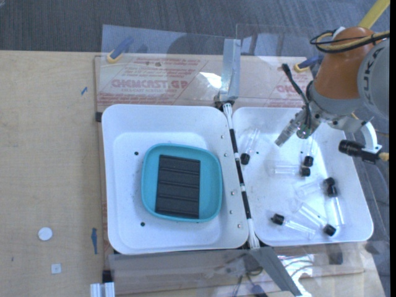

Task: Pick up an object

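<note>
1. The claw (296,130) hangs over the far part of the right bin (365,228), nothing between its fingers; they look close together, but you cannot tell for sure whether they are parted or closed at this slant
2. Candidates lie in that bin: clear vials with black caps (307,161) scattered from the middle to the near edge, one near-left vial (291,224) lying flat, another vial (249,142) against the left wall
3. Left bin (114,184) holds a teal tray (148,184) with a dark ribbed insert (178,186)
4. Judged step: approach, no grasp yet. Your next move calls for choosing one vial, lining up across its width and descending
5. Hard to read: the vials are transparent on white, so outlines fade; the arm (343,73) is cut off at the right; the far surface (37,135) edge sits under glare from plastic sheeting (167,73)
</note>
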{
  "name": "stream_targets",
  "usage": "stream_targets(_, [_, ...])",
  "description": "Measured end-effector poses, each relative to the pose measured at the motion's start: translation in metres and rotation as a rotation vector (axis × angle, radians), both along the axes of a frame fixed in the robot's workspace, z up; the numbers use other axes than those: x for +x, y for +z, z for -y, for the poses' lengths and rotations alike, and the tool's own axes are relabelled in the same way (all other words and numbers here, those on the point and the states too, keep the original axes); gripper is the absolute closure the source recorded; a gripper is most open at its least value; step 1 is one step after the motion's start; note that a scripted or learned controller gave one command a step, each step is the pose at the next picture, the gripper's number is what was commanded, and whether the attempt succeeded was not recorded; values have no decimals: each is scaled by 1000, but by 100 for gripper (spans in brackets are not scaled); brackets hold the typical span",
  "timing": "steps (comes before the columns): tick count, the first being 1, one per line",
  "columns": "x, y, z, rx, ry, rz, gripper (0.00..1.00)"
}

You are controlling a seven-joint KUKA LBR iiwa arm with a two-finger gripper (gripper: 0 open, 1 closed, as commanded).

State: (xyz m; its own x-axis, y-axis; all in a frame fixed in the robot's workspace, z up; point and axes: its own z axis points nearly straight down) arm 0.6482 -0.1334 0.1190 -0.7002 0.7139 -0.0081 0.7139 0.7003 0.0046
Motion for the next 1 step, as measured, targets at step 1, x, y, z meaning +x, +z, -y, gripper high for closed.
stream_targets(1, [-13,1,-38,1,336,-6,100])
